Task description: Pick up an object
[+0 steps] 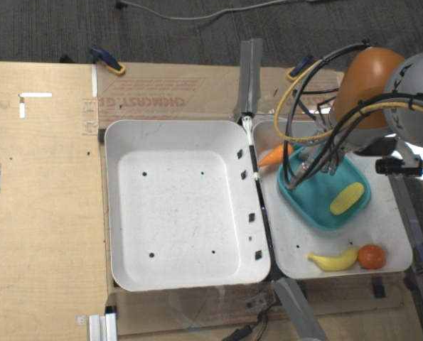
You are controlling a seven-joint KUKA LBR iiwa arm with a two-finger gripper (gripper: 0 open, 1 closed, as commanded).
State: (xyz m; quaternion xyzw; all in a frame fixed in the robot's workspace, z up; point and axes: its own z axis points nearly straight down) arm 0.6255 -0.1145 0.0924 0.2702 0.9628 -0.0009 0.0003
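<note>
Nearest the camera, along the front edge of the right bin [396,258], a yellow toy banana [335,261] lies on its side with a red-orange tomato [372,256] touching its right end. Just behind them sits a teal bowl [318,206], tilted, with a yellow corn cob [347,197] resting inside it toward the right. My gripper [301,170] hangs over the bowl's left rim, wrapped in black and yellow cables; I cannot tell whether my fingers are spread or closed, since the cables and wrist hide them. An orange carrot [273,155] lies just left of me, against the wall between the bins. The left bin [126,212] lies beside all this. Farther back, my orange band [367,77] rises above the wrist, over the brown cardboard [168,94] behind the bins.
</note>
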